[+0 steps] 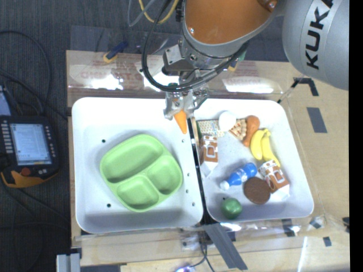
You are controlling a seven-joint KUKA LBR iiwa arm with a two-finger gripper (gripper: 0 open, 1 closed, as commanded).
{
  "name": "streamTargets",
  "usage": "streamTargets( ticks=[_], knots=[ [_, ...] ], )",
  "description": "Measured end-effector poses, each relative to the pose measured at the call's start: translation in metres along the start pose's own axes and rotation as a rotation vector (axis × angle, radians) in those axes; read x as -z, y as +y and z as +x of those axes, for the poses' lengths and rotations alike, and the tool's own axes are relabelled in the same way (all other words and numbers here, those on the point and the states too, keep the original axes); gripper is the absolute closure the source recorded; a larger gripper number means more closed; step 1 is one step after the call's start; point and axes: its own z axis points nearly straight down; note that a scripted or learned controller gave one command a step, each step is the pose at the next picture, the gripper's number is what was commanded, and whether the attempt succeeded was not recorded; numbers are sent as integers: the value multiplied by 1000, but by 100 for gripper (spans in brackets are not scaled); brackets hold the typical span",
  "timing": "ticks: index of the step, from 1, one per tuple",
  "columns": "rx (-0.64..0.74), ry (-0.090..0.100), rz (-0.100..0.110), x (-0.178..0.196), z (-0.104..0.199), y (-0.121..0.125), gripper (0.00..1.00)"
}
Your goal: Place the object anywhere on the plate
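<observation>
Metal gripper (180, 107) over the ridge between the bins, fingers closed on a tapered orange carrot (181, 121) hanging point down, smooth green three-compartment plate (142, 171) lying bare in left bin (85, 152), open floor around it, right bin (295, 152) crowded.

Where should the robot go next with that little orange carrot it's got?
Probably a small move to the view's left and down, toward the green plate. The gripper has the orange carrot between its fingers, hanging over the rim where the two white bins meet, near their far edge. The plate lies in the left bin, so the carrot isn't above it yet.
</observation>
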Motion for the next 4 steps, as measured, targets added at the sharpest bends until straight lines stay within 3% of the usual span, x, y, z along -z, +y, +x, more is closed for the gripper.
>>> streamTargets(
  ticks=[1,2,3,4],
  knots=[
    [80,2,-23,-153,-55,57,100],
    [116,2,-8,-128,6,-17,100],
    [229,-2,4,34,-2,-55,100],
    [544,-4,-9,37,1,-39,100]
  ],
)
